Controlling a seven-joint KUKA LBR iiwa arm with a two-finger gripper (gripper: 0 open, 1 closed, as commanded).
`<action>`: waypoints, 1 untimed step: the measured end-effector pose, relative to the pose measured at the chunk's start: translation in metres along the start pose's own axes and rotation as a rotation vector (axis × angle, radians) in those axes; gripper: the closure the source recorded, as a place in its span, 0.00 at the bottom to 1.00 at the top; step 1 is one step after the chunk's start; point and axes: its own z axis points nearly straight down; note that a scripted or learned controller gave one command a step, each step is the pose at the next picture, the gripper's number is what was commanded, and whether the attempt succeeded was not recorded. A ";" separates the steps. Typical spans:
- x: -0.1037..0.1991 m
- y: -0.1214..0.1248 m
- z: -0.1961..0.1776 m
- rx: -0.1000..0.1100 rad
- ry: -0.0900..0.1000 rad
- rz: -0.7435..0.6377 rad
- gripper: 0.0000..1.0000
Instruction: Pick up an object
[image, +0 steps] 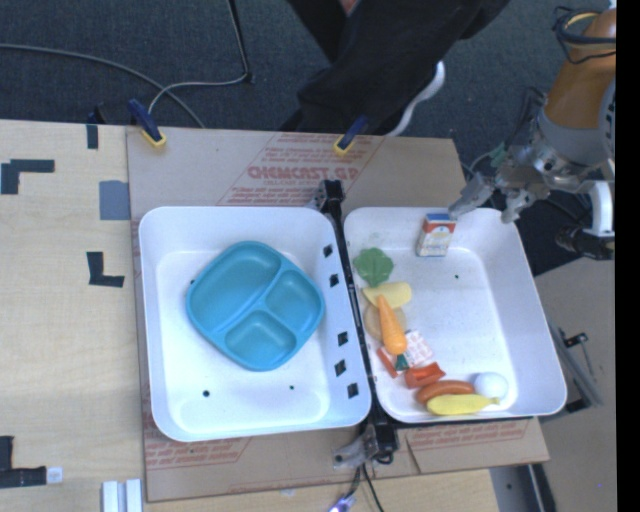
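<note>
The right bin (520, 300) holds several toy foods. A small white and orange carton (435, 235) stands near its far wall. A green leafy piece (373, 265), a pale yellow piece (390, 294) and an orange carrot (391, 326) lie along the left side. A red piece (425, 374), a yellow banana (460, 404) and a white egg (490, 384) sit at the near edge. My gripper (487, 207) hangs over the bin's far right corner, open, with nothing between its fingers. Its left finger (465, 200) ends just up and right of the carton.
A blue divided plate (256, 303) lies in the left bin (160, 300). Black clips (340, 300) run along the wall between the bins. Both bins rest on cardboard (250, 170) held by blue and yellow clamps (148, 125). A cable (200, 85) trails behind.
</note>
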 end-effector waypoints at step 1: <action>0.045 0.010 0.153 -0.003 0.000 0.000 0.00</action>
